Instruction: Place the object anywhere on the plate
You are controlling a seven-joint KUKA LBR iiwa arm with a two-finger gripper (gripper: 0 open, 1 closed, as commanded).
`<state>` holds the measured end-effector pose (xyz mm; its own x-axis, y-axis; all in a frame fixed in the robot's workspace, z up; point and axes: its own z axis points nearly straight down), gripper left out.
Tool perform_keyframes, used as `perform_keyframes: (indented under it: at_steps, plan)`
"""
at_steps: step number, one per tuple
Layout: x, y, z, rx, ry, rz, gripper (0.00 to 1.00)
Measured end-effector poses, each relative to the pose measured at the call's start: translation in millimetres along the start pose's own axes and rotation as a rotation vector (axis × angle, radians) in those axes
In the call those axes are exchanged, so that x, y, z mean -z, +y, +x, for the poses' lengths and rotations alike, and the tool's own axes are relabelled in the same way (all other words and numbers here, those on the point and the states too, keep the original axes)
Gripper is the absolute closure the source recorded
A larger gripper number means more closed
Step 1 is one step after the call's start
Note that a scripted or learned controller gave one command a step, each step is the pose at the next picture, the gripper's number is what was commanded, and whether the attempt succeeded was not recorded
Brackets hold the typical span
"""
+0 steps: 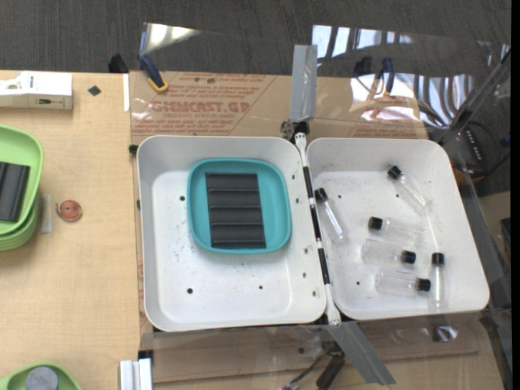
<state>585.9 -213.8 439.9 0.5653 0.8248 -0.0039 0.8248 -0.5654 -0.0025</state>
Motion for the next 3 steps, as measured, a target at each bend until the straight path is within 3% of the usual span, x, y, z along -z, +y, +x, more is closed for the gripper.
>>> perform_keyframes:
  at_steps: [1,2,3]
  plan:
    - [-0.2,27.5,19.6,-0.088,0.000,0.001,0.00]
    - [-0.6,30.5,23.7,-0.215,0.000,0.002,0.00]
    - [-0.5,48.0,28.6,-0.249,0.000,0.001,0.00]
